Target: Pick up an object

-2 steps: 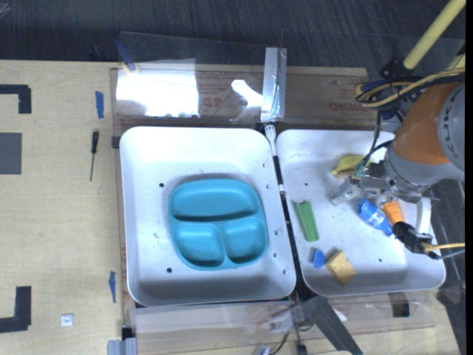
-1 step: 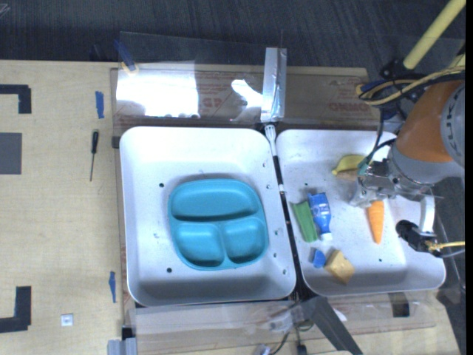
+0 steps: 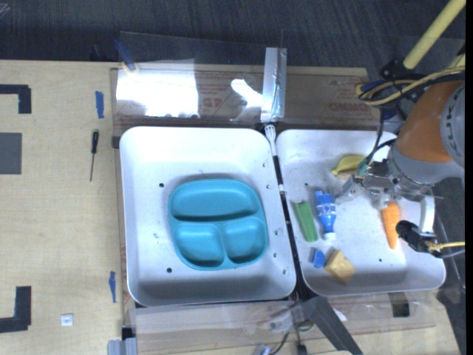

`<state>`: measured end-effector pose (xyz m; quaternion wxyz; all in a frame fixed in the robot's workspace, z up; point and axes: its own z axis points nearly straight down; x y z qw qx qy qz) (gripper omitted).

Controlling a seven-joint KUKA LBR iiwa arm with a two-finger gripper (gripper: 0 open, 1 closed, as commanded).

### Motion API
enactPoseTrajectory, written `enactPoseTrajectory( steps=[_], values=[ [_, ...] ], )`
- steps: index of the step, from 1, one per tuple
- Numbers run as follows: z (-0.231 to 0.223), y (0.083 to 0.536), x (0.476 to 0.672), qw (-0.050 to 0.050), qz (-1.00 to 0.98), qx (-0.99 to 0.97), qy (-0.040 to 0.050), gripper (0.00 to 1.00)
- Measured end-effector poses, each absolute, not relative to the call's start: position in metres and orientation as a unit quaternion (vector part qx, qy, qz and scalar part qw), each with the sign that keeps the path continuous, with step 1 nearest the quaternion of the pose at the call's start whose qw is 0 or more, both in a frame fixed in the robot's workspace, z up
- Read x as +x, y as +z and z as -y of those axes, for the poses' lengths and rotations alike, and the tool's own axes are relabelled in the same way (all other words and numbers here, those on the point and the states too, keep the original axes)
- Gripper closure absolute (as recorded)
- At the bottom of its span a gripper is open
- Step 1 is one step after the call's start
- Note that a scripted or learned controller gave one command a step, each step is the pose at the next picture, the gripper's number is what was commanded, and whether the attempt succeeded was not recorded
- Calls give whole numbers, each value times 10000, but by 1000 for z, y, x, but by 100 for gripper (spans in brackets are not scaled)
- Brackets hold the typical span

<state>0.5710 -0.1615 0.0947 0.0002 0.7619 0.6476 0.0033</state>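
Right bin (image 3: 414,272): carrot (image 3: 390,225) beneath end effector (image 3: 387,191)

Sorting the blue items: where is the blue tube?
The blue tube lies in the right bin, near its left side, just right of the green stick and above the small blue block.

Bright, even overhead light, hard white glare on the clear panel (image 3: 194,93) behind the bins, slightly soft focus.

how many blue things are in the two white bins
3: the blue three-compartment plastic tray in the left bin, the blue and white tube mid right bin, the small blue block near its front. The arm may hide more.
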Motion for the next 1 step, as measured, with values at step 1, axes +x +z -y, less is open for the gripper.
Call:
enactPoseTrajectory(
  steps=[1],
  values=[
    [130,87,521,36,-7154,6987,22,0]
  ],
)
